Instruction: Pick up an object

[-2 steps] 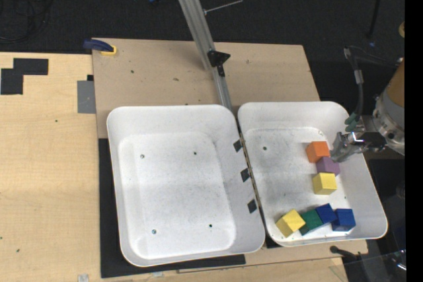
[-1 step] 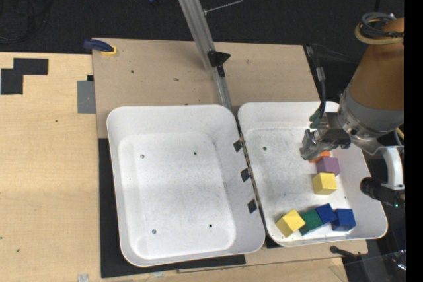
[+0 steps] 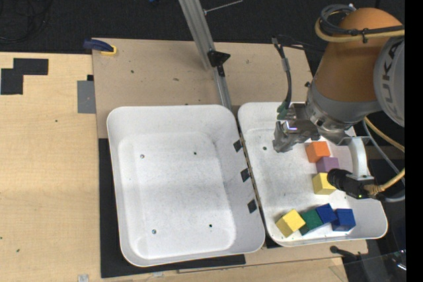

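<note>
Bench: wooden bench [image 3: 152, 76] carries two shallow white bins side by side, with a slanted metal bar [image 3: 195, 16] rising behind them.
Left bin: the left bin [image 3: 125, 135] is the larger one in the view; its floor shows some small dark dots.
Right bin: the right bin [image 3: 254, 119] touches the left bin along a seam with small black clips, and all the blocks lie in it.
Arm: the grey arm with its orange band [image 3: 360, 23] comes in from the right and hangs over the upper part of the right bin.
Gripper: the gripper [image 3: 285, 141] is low over the floor of the right bin, to the left of the blocks; nothing is seen between its tips, and it is not possible to tell how far they stand apart.
Orange block: the orange block [image 3: 318, 150] lies just right of the gripper, near it but apart.
Purple block: a purple block [image 3: 328, 165] lies just below the orange one, touching it or almost.
Yellow block: one yellow block [image 3: 322, 183] lies under the purple one, beside a black cable part.
Front group: a second yellow block [image 3: 289, 222], a green block [image 3: 310, 220] and two blue blocks [image 3: 334, 216] lie close together at the near rim of the right bin, well apart from the gripper.
</note>
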You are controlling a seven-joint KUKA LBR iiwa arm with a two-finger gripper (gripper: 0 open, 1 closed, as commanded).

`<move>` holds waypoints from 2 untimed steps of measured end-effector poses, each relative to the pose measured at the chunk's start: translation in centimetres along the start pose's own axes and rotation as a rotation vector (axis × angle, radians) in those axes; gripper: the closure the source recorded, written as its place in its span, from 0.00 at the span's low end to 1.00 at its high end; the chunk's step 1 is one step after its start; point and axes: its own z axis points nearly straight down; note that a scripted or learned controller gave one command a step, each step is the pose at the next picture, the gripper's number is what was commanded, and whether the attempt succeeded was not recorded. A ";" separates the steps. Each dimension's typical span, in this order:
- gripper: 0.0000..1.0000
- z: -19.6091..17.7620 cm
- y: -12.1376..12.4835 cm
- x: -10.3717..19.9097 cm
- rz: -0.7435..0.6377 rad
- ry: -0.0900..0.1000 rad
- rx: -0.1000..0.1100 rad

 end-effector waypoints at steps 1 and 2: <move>1.00 0.1 2.1 4.9 0.000 -0.001 -0.001; 1.00 2.5 3.9 9.1 0.002 -0.002 0.001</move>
